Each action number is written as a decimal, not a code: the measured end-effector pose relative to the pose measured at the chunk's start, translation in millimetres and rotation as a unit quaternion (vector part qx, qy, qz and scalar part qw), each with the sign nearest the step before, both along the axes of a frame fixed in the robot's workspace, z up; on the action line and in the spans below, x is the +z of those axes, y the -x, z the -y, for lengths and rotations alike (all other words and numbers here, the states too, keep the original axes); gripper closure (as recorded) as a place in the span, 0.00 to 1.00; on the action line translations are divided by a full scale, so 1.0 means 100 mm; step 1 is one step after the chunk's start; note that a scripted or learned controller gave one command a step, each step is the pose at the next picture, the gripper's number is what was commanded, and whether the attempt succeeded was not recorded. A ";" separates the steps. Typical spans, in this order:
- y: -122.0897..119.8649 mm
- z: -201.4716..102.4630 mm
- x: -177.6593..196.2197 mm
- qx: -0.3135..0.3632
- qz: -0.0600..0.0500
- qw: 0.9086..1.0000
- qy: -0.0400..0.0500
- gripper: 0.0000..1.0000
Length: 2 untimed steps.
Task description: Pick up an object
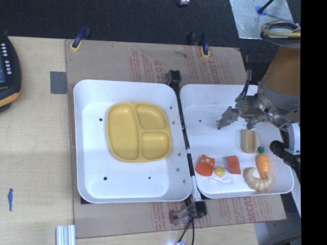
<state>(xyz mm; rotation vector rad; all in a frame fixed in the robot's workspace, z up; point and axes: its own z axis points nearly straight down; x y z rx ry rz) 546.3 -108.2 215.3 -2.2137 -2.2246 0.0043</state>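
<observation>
My gripper point(239, 120) hangs over the upper middle of the right bin point(204, 98), open, with nothing between its fingers. One dark finger point(225, 120) points down-left. Just below the gripper lies a tan block point(249, 141), apart from the fingers. Along the bin's front lie a red wedge point(205, 166), a small yellow ball point(219, 171), an orange-red block point(233, 164), an orange carrot point(262, 165) and a beige curved piece point(255, 180).
The left bin point(87, 137) holds a yellow divided plate point(138, 131). A black divider point(181, 131) runs between the two bins. The arm's orange band point(286, 73) rises at the right. A pendant point(7, 70) sits at the far left.
</observation>
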 end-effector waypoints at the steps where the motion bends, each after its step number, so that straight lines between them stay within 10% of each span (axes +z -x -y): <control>1: 0.70 0.38 0.09 -0.003 -0.002 1.000 0.001 0.00; 2: 0.40 0.28 -0.93 0.001 -0.004 1.000 -0.001 0.00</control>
